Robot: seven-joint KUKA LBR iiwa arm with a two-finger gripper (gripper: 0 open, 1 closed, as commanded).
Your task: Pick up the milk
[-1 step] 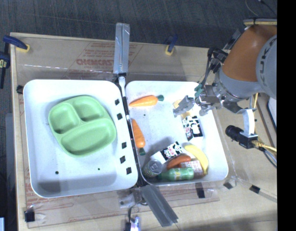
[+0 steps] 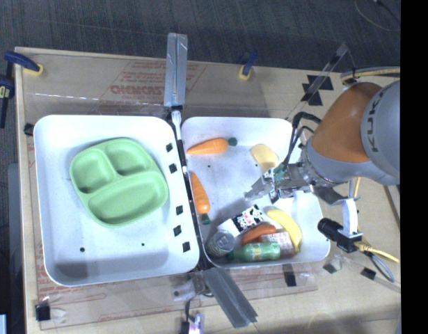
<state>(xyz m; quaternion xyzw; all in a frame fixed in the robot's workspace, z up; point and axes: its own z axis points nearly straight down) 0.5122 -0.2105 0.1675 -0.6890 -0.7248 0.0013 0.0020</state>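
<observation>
- Dark carpet surrounds a plywood bench [image 2: 220, 82] that bears two shallow white bins side by side, with a metal divider strip between them.
- Far from the gripper, the left bin [image 2: 53, 242] holds a green divided plate [image 2: 118, 180].
- Inside the right bin [image 2: 220, 127], the gripper [image 2: 273, 186] hangs low on the grey and orange arm; whether it is parted or closed I cannot tell, since the tool is small and blurred here.
- Just beside the gripper, on the side towards the bin's front wall, lies the milk carton [image 2: 248, 218], a small box with black and white cow patches, tilted on its side.
- Past the carton a banana [image 2: 286, 227] lies close by, with a red sausage-like piece [image 2: 257, 234], a green bottle [image 2: 259, 251] and a metal can [image 2: 220, 243] crowded against the front wall.
- Behind the gripper sits a pale yellow piece [image 2: 264, 156], and two carrots [image 2: 207, 146] [image 2: 200, 193] lie further off towards the divider.
- To do the step well, I judge the gripper should centre over the carton, align across its narrow faces, and descend straight, keeping clear of the banana so that only the milk gets caught.
</observation>
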